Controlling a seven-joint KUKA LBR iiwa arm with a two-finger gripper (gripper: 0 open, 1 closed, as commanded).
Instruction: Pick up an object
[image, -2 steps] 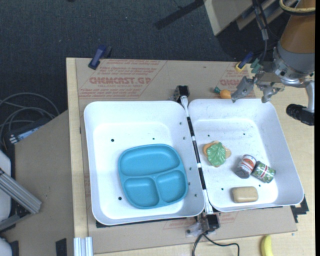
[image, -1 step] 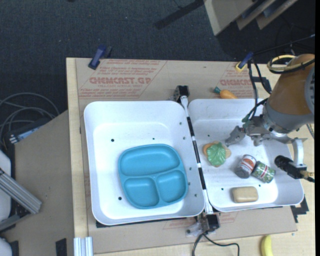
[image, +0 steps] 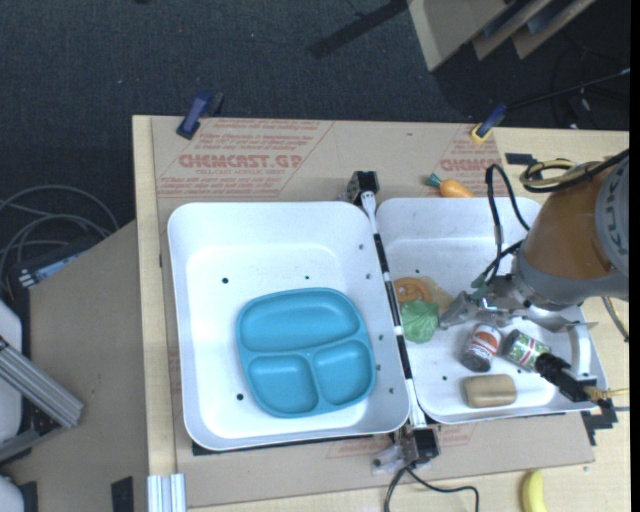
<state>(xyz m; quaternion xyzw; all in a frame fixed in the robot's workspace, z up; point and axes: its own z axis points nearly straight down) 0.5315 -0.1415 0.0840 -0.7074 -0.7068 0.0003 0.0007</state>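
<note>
The right bin (image: 440, 225) holds several small things: a crumpled green item (image: 420, 321), a brown-orange item (image: 415, 290) just behind it, a small can with a red label (image: 481, 346), a green-labelled bottle (image: 524, 350) lying on its side, and a tan block (image: 488, 390) near the front wall. My gripper (image: 468, 306) hangs low in this bin, between the green item and the can, just above and left of the can. Nothing is seen held in it.
A blue divided plate (image: 303, 350) lies in the left bin (image: 200, 260). The two bins meet at a rim (image: 385, 290) just left of the green item. On the bench outside are an orange item (image: 455, 187) behind the right bin and a yellow item (image: 533, 492) at the front.
</note>
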